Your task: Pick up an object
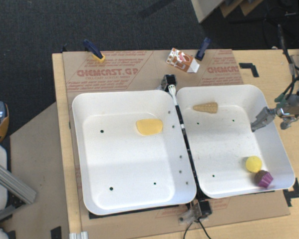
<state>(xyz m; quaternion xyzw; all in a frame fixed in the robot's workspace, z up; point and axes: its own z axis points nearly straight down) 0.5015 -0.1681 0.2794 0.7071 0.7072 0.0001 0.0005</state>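
My gripper [269,125] hangs over the right rim of the right bin [230,137], reaching in from the right. It is open, with nothing between its fingers. A yellow ball [253,163] lies in that bin's near right corner, touching a small purple object [264,179] just beside it. Both sit well below the gripper in the view. A tan wedge-shaped piece [205,107] rests near the right bin's far edge. In the left bin [117,168] a flat yellow object [149,126] lies toward the back.
The two bins meet along a central ridge [185,144]. On the cardboard behind them lie a small red-and-white packet [182,60] and two blue clamps [94,50] [203,48]. Cables run along the bench's right edge [292,79].
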